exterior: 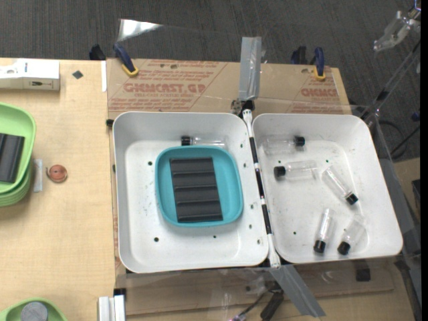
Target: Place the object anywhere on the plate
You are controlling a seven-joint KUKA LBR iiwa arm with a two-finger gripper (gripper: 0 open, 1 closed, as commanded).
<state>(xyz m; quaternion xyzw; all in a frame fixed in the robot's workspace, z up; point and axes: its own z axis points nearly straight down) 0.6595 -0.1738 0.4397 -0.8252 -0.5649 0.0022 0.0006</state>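
While the end effector's state cannot be told, clear black-capped vials [326, 225] lie scattered.

- Two white bins: a left bin [134, 199] and a right bin [374, 179].
- One teal plate [164, 192], lying in the left bin.
- One dark ridged block [195, 189], on the plate.
- Six clear tubes with black caps: one [200, 141] in the left bin, five in the right bin [284, 141] [294, 172] [340, 186] [323, 231] [352, 238].
- Two blue and orange clamps [125, 59] [318, 65].
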